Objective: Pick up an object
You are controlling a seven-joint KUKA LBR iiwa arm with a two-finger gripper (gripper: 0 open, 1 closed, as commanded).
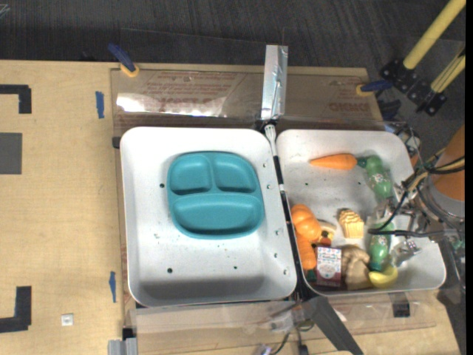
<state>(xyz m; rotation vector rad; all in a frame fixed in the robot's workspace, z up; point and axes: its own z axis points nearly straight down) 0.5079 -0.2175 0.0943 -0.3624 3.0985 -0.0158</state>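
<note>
Overhead, the tan wooden surface [59, 220] carries two shallow white bins side by side, with dark carpet beyond its far edge and yellow poles [442, 22] at the upper right. The left bin [148, 265] holds a teal divided plate [215, 194]. The right bin [421, 272] holds a carrot [333, 162] near its far wall, a green bottle [375, 174] just beside it, and a cluster toward the near wall: an orange piece [304, 228], a corn cob [351, 222], a red-labelled packet [329, 263] and a banana [383, 276]. The hand [400, 239] reaches in from the right among cables, low over the bin's right side, just beside a green item [379, 248]; whether it is spread or closed cannot be told.
</note>
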